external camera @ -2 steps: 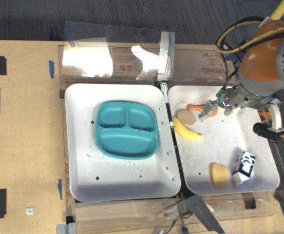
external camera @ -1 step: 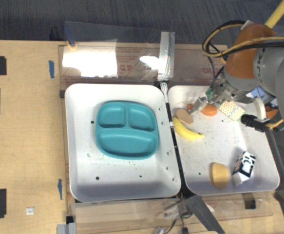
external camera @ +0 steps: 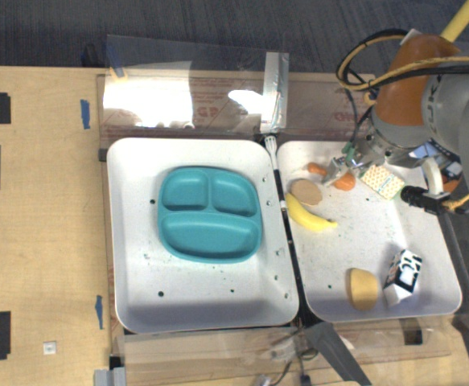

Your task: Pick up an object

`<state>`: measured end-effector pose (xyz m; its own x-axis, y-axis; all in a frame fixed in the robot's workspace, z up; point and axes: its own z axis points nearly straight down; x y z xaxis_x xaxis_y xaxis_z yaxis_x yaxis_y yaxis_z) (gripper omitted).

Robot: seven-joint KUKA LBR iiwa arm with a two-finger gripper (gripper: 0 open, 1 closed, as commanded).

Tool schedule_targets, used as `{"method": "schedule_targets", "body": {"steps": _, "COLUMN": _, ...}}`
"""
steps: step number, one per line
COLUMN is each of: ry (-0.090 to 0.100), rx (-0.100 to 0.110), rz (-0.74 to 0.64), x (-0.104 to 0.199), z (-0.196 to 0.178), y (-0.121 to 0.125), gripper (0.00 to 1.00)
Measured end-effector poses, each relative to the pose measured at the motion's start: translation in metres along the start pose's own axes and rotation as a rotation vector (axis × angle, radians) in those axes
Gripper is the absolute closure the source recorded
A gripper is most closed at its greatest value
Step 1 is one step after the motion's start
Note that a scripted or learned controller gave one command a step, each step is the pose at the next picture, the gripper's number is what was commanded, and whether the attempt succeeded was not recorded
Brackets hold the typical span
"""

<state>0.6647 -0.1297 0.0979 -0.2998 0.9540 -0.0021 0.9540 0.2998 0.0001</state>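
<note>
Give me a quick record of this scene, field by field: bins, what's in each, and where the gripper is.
left bin: holds a teal divided plate
right bin: banana, round tan piece, orange pieces, patterned packet, tan block, black-and-white item
gripper: low over the right bin's far end, beside the orange pieces
jaws: state unclear
</note>
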Motion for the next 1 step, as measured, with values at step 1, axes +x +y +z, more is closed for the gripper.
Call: {"method": "schedule_targets", "body": {"steps": 1, "ry": 0.001, "rx": -0.009, "rz": 0.178, "x": 0.073, "z": -0.0918, "y": 0.0277, "gripper": 1.0}}
